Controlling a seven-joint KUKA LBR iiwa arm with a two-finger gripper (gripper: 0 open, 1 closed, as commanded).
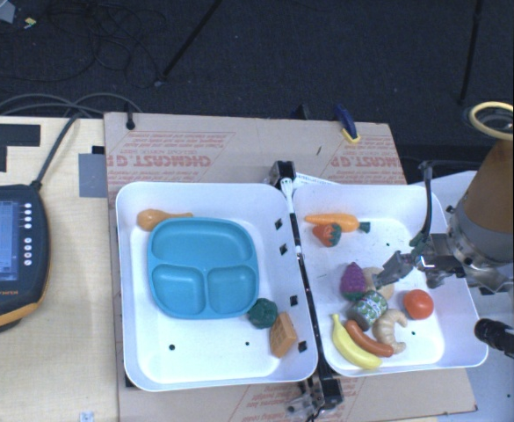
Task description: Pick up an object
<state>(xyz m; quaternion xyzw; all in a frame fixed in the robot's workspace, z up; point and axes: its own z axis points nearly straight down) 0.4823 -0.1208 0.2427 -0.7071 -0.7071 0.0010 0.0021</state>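
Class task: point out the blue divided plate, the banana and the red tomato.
blue divided plate (204,266), camera view, ridge between its compartments.
banana (351,345), camera view, middle of its curve.
red tomato (419,304), camera view, centre of its top.

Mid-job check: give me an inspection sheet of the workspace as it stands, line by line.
Surface: two white bins side by side on cardboard; left bin, right bin.
Job's things: right bin holds carrot, strawberry, purple grapes, tomato, banana, sausage and a green-patterned item, crowded together.
Clutter: left bin holds blue divided plate, orange drumstick-like toy, dark green piece, brown piece.
Grippers: gripper low over the right bin beside the grapes; grip unclear.
Cables: black cables on the dark floor.
Surroundings: teach pendant at left.
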